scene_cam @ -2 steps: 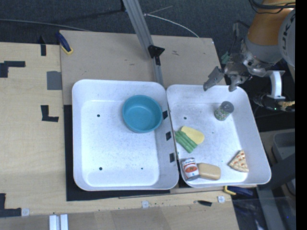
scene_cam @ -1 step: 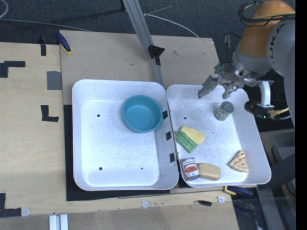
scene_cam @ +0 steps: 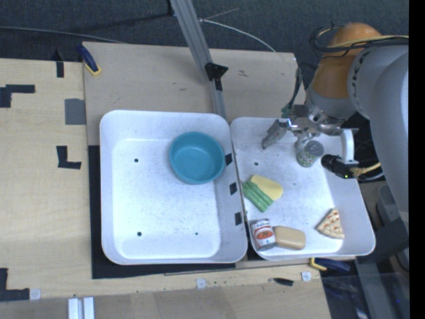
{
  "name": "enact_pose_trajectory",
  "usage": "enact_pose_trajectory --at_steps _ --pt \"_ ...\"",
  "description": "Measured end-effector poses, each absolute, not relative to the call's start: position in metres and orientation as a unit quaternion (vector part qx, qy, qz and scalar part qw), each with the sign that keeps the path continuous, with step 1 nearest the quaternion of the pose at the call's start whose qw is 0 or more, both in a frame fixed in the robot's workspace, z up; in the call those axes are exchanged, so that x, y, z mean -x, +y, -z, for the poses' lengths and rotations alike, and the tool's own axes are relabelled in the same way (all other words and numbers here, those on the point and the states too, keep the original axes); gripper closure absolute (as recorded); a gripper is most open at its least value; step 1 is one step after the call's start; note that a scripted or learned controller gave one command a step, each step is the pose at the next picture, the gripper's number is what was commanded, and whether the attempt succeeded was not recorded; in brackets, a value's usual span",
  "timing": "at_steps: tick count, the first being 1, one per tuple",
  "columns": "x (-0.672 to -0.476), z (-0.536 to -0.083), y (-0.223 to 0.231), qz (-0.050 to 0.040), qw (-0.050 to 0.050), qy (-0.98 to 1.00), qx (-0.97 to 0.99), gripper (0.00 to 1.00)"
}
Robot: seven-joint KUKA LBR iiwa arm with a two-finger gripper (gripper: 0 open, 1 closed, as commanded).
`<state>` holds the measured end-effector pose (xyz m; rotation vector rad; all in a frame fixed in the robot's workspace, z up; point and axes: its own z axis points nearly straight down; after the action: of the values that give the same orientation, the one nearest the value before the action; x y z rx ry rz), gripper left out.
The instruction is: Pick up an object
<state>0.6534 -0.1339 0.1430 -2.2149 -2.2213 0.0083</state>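
While the arm [scene_cam: 372,78] reaches in from the right edge of the frame, its gripper [scene_cam: 282,133] sits over the upper part of the right bin [scene_cam: 352,244], fingers spread apart with nothing between them. One dark finger [scene_cam: 271,137] points down-left toward the bin floor. Right bin contents: yellow-and-green corn-like piece [scene_cam: 262,190] near centre; small red-labelled can [scene_cam: 262,234] at lower left, touching or just beside a tan bread-like lump [scene_cam: 289,238]; pizza-slice toy [scene_cam: 330,223] at lower right, well apart from the others. All four lie below the gripper in frame, none in contact with it. Left bin [scene_cam: 133,231]: blue bowl [scene_cam: 196,157], upright, in its upper right part.
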Motion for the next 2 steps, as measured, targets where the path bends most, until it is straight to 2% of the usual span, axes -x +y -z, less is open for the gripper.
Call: enact_pose_trajectory --at_steps 1,2 --pt "-0.652 -0.088 -0.133 -0.0024 0.002 -0.708 0.706 0.00" --pt "-0.653 -0.102 -0.132 -0.0013 0.001 -0.708 0.706 1.00"
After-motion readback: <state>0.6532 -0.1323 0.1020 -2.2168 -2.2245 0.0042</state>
